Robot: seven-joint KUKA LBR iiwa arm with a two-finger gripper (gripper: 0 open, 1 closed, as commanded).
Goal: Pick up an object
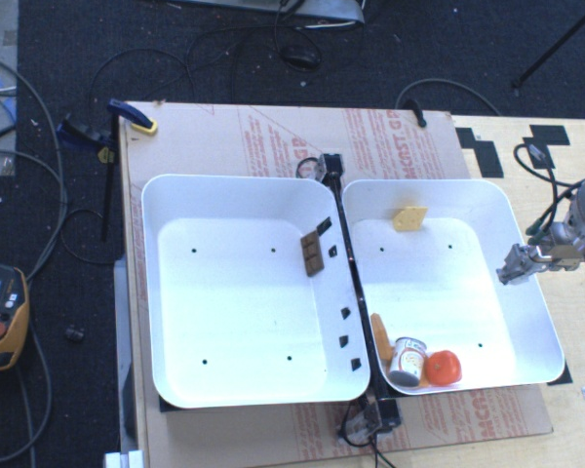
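The right bin (526, 291) holds a yellow cheese-like wedge (409, 218) near its far wall. A small can (407, 359), a red tomato (443, 367) and an orange carrot (380, 335) lie together in its near left corner. A brown chocolate bar (313, 253) leans on the right wall of the left bin (166, 291). My gripper (516, 265) hangs over the right rim of the right bin, far from all the objects, with nothing visibly between its fingers.
A black divider with clips (345, 261) runs between the two bins. Both bins rest on a cardboard-covered bench (234, 135). A blue and yellow clamp (132, 117) sits at the bench's far left corner. Cables cross the dark floor beyond.
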